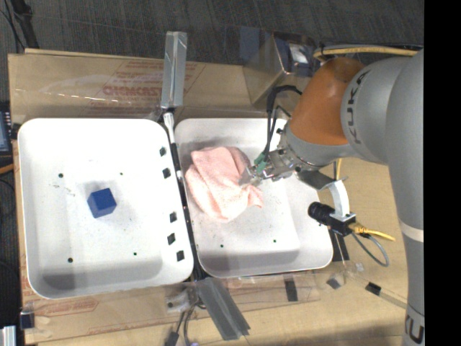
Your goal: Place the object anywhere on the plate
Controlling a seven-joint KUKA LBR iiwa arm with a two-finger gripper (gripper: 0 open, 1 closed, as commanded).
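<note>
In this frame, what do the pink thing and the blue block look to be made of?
Pink thing: soft cloth, probably terry towel, going by its crumpled folds and matte, fuzzy surface. Blue block: rigid, with crisp edges and an even colour; foam, plastic or painted wood, I cannot tell which.

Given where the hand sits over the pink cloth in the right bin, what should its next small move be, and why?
Probably a short lift straight up to test the grasp. The hand sits at the right edge of the crumpled pink cloth in the right white bin, and whether it has caught the fabric is unclear. No plate is visible; a small blue cube lies in the left white bin.
</note>
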